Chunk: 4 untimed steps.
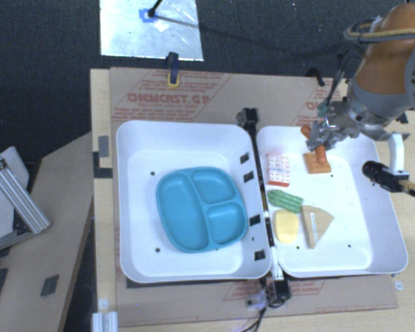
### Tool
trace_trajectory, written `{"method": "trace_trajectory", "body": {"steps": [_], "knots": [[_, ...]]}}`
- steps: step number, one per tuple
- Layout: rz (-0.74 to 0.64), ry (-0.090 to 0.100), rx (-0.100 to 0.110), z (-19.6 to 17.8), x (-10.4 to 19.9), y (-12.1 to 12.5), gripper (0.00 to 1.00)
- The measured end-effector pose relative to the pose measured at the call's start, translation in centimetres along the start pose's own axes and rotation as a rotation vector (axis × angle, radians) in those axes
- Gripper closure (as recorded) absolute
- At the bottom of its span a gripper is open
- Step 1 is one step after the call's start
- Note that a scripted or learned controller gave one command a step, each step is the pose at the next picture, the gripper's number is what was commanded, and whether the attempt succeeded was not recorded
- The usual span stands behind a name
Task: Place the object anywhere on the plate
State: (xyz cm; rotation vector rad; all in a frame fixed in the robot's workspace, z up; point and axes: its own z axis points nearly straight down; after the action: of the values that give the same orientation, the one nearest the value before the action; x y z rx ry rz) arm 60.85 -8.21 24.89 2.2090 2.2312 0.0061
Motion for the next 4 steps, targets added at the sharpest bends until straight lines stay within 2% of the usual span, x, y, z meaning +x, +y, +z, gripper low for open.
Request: {"method": "trace_trajectory", "body": {"steps": [1,2,3,4], "knots": [[0.000,0.000,-0.001,-0.5,5.3,1.8,1.00],[0.000,0.000,0.002,1.3,10.3,2.9,1.00],[0.000,0.000,0.001,1.1,15.5,3.4,1.00],[0.002,-0.001,0.002,3.0,20.2,5.1,1.00]]}}
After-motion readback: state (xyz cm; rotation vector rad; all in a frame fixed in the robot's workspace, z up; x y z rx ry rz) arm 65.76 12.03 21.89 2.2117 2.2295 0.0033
